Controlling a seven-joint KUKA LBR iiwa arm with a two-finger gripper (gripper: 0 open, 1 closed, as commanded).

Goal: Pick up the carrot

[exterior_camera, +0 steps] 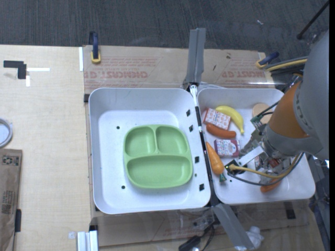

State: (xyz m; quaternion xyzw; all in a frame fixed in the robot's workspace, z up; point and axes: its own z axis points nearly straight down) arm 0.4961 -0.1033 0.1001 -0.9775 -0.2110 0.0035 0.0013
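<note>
Here, two shallow white bins are being shown side by side. The left bin is being taken up by a green divided plate, set flat near its middle, and a margin of bare white floor is being shown all round the plate. The right bin is being crowded. The carrot is being shown along its left wall, just beside the divider between the bins, with its green end turned toward the near edge. A red sausage, a banana, a red-and-white packet and a second packet are being shown close by.

The gripper is being held low over this bin, near the carrot's right side. How far it is opened cannot be told, and nothing is being shown in its grasp.

A tan round thing is being partly covered by the arm. An orange thing is being hidden too much under the wrist to be named.

Open floor in the right bin is being shown mostly along its near edge.
</note>
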